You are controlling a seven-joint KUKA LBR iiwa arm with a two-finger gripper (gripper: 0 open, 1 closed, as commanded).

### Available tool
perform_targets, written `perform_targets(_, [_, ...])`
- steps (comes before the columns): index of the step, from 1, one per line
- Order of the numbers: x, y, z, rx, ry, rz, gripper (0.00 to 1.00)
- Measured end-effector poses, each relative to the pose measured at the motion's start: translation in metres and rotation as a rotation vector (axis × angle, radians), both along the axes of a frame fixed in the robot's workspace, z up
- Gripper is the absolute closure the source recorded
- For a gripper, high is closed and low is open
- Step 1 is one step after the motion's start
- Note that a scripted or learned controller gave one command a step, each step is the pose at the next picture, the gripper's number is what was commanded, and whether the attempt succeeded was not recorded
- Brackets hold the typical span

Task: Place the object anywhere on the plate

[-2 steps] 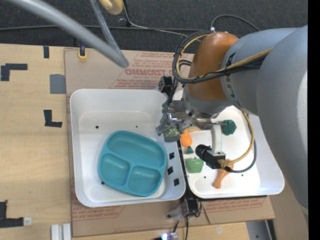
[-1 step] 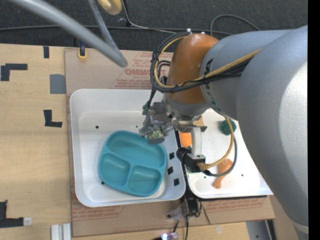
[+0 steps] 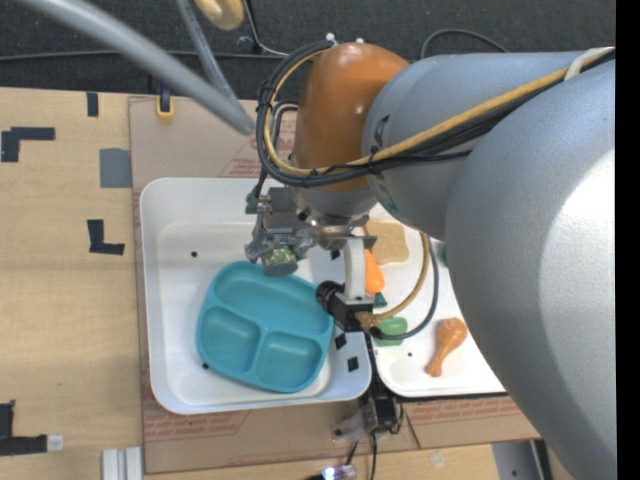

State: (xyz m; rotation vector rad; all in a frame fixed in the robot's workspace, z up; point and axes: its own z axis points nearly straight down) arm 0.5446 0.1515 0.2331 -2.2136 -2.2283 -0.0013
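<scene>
Hovering over the teal plate's (image 3: 262, 336) upper edge, the gripper (image 3: 278, 256) has its fingers clenched on a small greenish object (image 3: 280, 259). Judged: carried there, release remaining.

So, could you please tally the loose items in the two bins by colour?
Blue: 1, the plate
Orange: 2, a carrot and a drumstick
Tan: 1, a slice of bread
Green: 1, a small item
Total: 5

Light: even, fairly bright, from overhead.
Shadows: soft, beneath the arm (image 3: 520, 198) onto the white bins (image 3: 160, 298).
Glare: mild sheen on orange band (image 3: 340, 98).
Blur: near arm surfaces and top-left grey tube (image 3: 110, 28) out of focus.
</scene>
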Motion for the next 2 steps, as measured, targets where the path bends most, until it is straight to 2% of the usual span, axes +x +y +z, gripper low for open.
perform_targets(1, [-0.0078,-0.0021,-0.0036,-0.003,0.003,-0.005,1.0])
perform_targets(2, [-0.0077,-0.002,-0.0036,-0.003,0.002,-0.005,0.0])
